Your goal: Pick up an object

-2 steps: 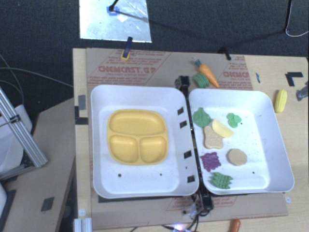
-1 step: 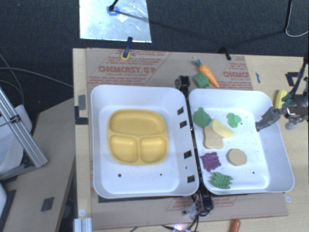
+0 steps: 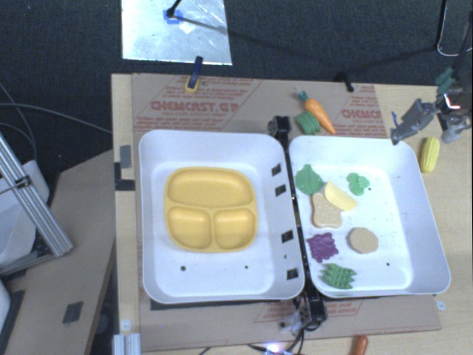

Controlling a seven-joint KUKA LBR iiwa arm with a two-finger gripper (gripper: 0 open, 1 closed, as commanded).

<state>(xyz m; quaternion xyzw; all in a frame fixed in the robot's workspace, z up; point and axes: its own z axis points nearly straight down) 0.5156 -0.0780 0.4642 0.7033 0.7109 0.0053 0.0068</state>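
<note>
My gripper [image 3: 429, 126] hovers over the far right corner of the right bin [image 3: 421, 220], with its two grey fingers apart and nothing between them. A yellow corn cob [image 3: 429, 154] lies just below it at the bin's rim. Inside the right bin lie a green leaf [image 3: 308, 178], a small green piece [image 3: 358, 184], a yellow wedge [image 3: 339, 196], a bread slice [image 3: 325, 211], purple grapes [image 3: 323, 246], a tan cookie [image 3: 362, 240] and a dark green piece [image 3: 338, 276].
The left bin [image 3: 148, 198] holds a yellow divided plate [image 3: 211, 207]. An orange carrot [image 3: 319, 113] and a green toy [image 3: 307, 123] lie on the cardboard behind the bins. A metal frame [image 3: 29, 198] stands at the left.
</note>
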